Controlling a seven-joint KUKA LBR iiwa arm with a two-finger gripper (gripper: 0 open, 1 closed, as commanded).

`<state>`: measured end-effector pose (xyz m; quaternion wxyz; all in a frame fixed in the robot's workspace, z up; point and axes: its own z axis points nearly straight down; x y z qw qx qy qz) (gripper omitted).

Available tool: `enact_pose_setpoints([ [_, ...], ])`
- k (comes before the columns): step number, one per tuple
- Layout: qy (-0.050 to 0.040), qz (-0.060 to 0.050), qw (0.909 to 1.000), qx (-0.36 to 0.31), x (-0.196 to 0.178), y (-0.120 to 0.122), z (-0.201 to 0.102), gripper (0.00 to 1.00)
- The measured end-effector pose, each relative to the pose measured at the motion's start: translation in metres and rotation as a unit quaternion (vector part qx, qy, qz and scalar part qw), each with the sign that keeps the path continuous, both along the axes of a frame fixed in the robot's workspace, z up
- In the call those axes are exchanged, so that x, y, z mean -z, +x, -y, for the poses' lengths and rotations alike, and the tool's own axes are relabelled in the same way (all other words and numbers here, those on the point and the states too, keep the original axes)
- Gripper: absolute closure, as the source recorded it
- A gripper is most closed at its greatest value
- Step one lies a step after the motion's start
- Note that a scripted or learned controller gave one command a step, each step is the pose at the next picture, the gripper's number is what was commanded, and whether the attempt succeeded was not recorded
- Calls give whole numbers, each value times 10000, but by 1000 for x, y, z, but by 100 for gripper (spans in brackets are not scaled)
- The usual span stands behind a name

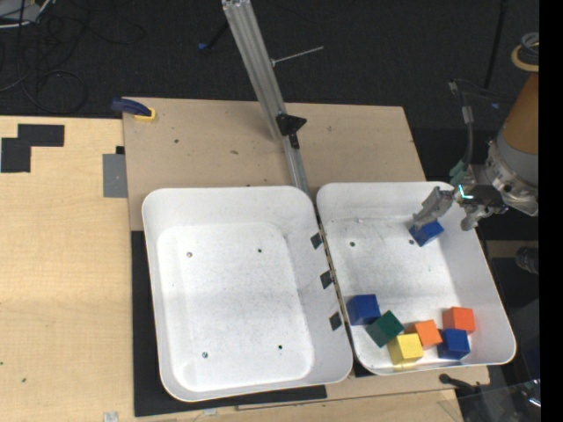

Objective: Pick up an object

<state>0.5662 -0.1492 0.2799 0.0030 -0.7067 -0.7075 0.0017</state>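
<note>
1. Your pincer [433, 218] hangs over the upper right part of the right bin [387, 202], its grey fingers [431, 206] slanting down and left from the wrist at the bin's right rim.
2. A small blue block [427, 232] sits at the fingertips, touching them; whether the fingers clamp it or merely rest on it, and how wide they stand, you cannot tell.
3. Well below the pincer, along the bin's lower edge, lies a cluster: a blue cube [362, 308], a green cube [384, 328], a yellow cube [406, 347], an orange cube [427, 332], a red-orange cube [459, 319] and another blue cube [455, 342].
4. Left of the pincer, past the divider, stands the left bin [176, 209].
</note>
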Motion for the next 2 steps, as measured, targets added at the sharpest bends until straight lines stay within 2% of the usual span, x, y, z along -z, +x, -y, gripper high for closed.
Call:
enact_pose_setpoints([
  [1,-4,18,10000,10,-2,0,1,0],
  [2,0,-5,10000,7,47,-6,-6,0],
])
